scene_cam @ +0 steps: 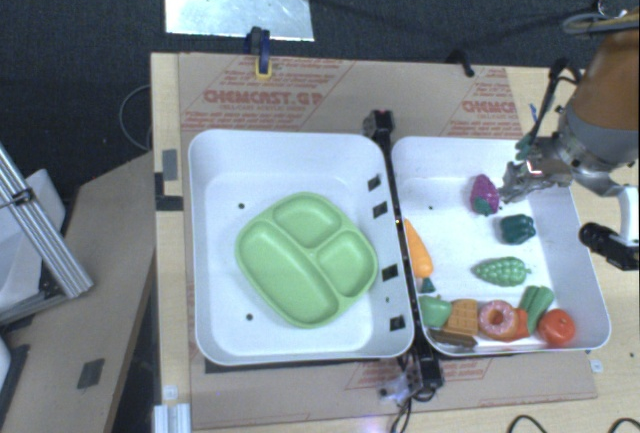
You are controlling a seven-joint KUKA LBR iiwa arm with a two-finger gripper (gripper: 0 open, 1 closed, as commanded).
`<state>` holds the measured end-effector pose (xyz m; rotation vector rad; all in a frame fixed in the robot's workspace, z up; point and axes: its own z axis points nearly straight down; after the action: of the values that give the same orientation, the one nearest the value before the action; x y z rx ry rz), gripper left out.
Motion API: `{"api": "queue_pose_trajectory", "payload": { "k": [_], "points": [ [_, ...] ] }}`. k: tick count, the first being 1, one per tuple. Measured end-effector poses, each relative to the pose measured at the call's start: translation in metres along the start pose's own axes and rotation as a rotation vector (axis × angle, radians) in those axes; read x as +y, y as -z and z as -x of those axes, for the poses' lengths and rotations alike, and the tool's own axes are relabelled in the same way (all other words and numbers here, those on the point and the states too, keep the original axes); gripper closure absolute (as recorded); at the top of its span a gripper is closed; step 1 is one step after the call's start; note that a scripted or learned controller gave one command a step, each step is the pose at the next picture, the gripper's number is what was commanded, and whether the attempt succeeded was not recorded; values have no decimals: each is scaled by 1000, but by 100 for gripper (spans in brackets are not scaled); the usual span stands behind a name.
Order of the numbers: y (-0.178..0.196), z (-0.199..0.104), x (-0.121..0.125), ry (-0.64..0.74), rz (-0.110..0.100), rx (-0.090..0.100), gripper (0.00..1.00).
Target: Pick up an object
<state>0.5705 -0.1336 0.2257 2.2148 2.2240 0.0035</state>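
Small glossy purple toy (pixel 485 193)

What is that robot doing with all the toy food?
The robot's hand is reaching into the right bin, just beside a purple toy. It isn't holding anything that I can see. More toy food lies there: a carrot, a doughnut, a tomato. The left bin holds a green divided plate.

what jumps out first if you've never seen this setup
The big green divided plate lying alone in the left bin catches the eye first. Next is the bright heap of toy food in the right bin: a carrot, a donut and a tomato along its near side. The arm's hand hovers by a purple toy at the far end.
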Motion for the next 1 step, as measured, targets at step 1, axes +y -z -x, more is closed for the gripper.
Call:
{"api": "queue_pose_trajectory", "payload": {
  "k": [1],
  "points": [
    [-10, -55, 9, 6, -2, 3, 100]
  ]
}}
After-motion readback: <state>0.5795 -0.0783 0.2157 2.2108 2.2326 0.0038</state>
